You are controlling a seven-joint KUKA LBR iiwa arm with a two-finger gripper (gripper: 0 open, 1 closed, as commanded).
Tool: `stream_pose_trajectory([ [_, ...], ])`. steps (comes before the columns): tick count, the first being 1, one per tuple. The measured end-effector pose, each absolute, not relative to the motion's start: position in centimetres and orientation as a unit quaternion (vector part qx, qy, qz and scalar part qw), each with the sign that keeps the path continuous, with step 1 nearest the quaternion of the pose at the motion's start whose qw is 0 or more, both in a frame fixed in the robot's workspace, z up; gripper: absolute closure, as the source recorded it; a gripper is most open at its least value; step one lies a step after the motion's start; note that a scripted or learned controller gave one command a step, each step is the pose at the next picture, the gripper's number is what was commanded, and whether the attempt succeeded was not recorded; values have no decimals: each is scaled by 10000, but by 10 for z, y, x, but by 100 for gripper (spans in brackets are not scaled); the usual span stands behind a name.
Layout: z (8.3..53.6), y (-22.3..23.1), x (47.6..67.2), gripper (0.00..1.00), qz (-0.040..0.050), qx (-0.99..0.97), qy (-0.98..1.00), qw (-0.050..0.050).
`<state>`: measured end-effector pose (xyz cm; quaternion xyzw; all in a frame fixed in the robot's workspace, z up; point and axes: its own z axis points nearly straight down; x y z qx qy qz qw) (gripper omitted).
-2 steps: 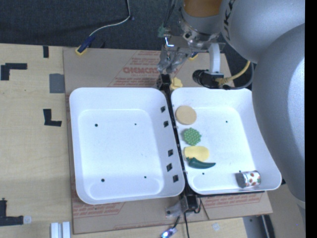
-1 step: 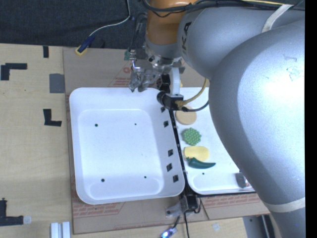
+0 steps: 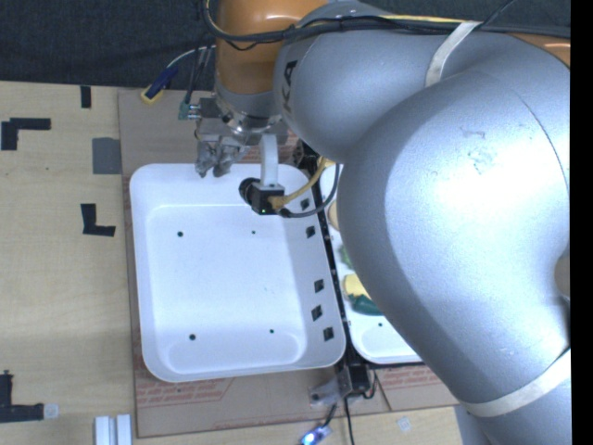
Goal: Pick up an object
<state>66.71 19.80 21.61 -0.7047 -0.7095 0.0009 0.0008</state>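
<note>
the tool hangs over the left bin's far rim; its grip state is seemingly unreadable.

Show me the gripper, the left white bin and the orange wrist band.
gripper (image 3: 214,167): camera view, between its fingertips.
left white plastic bin (image 3: 222,286): camera view, bare floor.
orange band (image 3: 259,7): camera view, its top surface.

Right bin: mostly hidden beneath the grey arm filling the frame's right half; a sliver shows at lower centre-right.
Bin contents: a yellow-green scrap peeks out, too little to identify.
Jaws: small, dark, upper centre; spacing unclear.
Arm: cut off by right and bottom edges.
</note>
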Motion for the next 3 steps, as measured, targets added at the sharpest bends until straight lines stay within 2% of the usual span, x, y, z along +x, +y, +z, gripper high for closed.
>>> stream_pose_trajectory([
  [1,342,190,667,100,-53,-7062,-7080,-30],
  [2,459,200,658,100,-60,-7056,-7086,-30],
  [3,540,236,600,100,-28,-7046,-7096,-1],
])
